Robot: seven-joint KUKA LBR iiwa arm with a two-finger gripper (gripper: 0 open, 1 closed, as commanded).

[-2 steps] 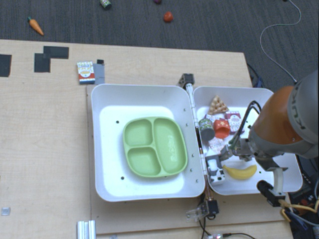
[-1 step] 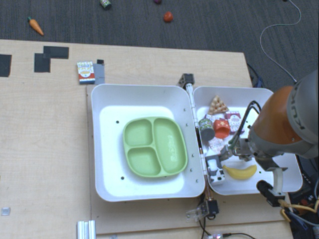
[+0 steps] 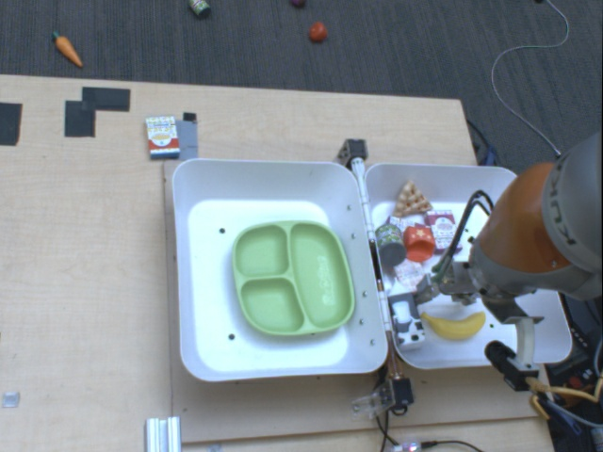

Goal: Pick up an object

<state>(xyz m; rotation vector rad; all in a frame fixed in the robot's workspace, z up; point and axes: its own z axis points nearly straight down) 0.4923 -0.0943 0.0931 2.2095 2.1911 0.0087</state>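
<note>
- Yellow banana lies in the right bin, not lifted.
- Arm hangs over the toys; jaws' state: cannot tell.
- Picking is left.

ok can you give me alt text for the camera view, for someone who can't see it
A grey and orange robot arm reaches from the right over the right-hand white bin, which holds a banana, a red toy and other small items. The left bin holds a green divided plate. Both bins sit on a wooden bench, with small toys scattered on the carpet beyond.
</note>
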